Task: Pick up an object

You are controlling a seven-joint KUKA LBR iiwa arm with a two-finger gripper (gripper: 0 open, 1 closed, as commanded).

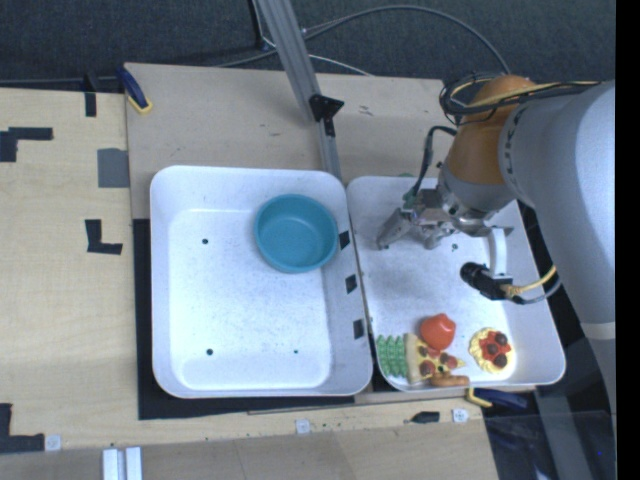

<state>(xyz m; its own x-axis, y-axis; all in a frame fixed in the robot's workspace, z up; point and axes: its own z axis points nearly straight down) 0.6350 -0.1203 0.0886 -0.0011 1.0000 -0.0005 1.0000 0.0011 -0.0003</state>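
The bench [70,268] is carrying two white bins: the left bin [200,358] is holding a blue bowl [296,232] at its 1 o'clock, while the arm [560,178] is hanging its pincer [400,230] over the right bin [400,288], fingers spread and holding nothing; toy food [438,348] is lying at 6 o'clock

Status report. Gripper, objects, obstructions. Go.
Gripper low in right bin, nothing between fingers. Toy food clustered at near edge, untouched. Blue bowl in left bin. Nothing blocking.
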